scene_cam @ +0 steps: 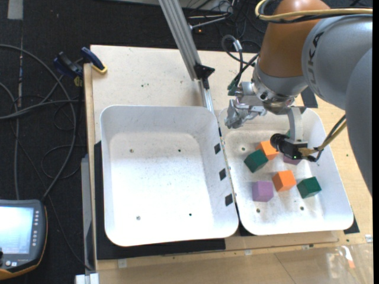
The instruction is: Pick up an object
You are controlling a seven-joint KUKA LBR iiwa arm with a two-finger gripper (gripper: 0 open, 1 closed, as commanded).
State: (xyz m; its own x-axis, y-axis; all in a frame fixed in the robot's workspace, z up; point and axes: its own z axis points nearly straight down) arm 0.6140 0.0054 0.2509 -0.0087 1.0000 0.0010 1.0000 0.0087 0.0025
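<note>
Blocks sit in the right bin (pixel 331 215) — green block (pixel 256 160) w/ an orange one (pixel 269 149) touching at its 1 o'clock. Our hand (pixel 237 116) hovers at the green's 11 o'clock; grip state we can't tell. We'd pick the lone purple block (pixel 262 190) — approx. centre, descend straight.

Two shallow white plastic bins (pixel 160 120) sit side by side, with two green cubes (pixel 256 160), two orange cubes (pixel 284 180) and one purple cube (pixel 262 190) visible.
</note>
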